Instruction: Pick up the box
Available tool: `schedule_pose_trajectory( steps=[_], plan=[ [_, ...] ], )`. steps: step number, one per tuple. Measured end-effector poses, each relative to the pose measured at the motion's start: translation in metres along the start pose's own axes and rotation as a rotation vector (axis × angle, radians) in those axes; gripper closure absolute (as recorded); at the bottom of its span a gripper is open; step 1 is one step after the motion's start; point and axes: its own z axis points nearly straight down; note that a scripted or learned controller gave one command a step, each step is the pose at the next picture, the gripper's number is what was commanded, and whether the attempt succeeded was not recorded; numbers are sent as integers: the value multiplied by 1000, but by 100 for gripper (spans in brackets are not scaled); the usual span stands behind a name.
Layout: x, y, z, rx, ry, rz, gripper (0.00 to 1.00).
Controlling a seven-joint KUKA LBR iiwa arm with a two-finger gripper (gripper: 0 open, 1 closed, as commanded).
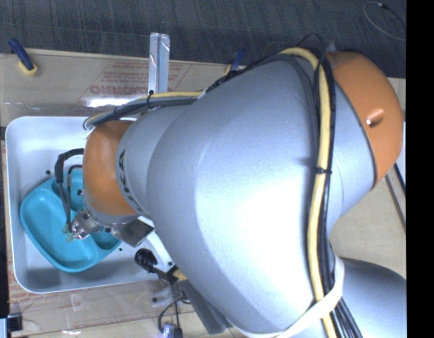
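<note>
Evidently the arm (238,189) has been sent low across the left white bin (34,129) because the one candidate for the box, a turquoise round-cornered plastic container (42,224), lies there against the bin's left wall. The gripper (79,229), below the orange band (101,174), sits right over the container's right edge, probably so it can take the rim rather than the wide body. Whether its jaws are spread or pressed together I cannot tell, since the wrist hides them.
</note>
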Motion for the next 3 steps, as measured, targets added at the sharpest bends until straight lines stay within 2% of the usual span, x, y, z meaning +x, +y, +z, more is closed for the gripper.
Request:
schedule_pose_trajectory(
  steps=[3],
  plan=[
    [-4, -4, -25, 16, 0, -6, 100]
  ],
)
